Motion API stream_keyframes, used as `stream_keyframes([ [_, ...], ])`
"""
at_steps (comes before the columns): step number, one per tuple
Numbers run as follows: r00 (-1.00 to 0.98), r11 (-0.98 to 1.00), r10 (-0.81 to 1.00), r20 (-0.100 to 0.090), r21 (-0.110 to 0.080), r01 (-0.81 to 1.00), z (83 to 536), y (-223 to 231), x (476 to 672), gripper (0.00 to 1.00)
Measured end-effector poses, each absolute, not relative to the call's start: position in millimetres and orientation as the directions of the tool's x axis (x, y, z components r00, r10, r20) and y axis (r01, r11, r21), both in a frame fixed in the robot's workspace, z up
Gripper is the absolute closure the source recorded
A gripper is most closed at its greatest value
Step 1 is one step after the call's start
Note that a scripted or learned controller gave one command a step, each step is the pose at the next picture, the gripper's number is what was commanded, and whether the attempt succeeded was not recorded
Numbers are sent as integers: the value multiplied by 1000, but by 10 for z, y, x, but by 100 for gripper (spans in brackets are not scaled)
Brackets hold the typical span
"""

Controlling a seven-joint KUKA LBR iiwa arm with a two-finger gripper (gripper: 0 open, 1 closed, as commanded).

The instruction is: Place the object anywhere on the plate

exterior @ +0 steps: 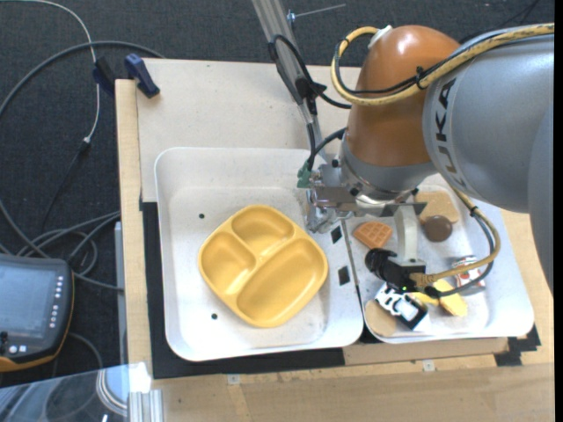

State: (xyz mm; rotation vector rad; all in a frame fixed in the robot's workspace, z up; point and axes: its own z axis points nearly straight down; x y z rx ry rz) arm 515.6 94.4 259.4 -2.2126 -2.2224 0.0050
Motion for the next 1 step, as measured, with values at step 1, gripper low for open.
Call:
stream_keyframes([
  [1,-2,2,1000,0,-1,1000,2613,916,5201,100],
])
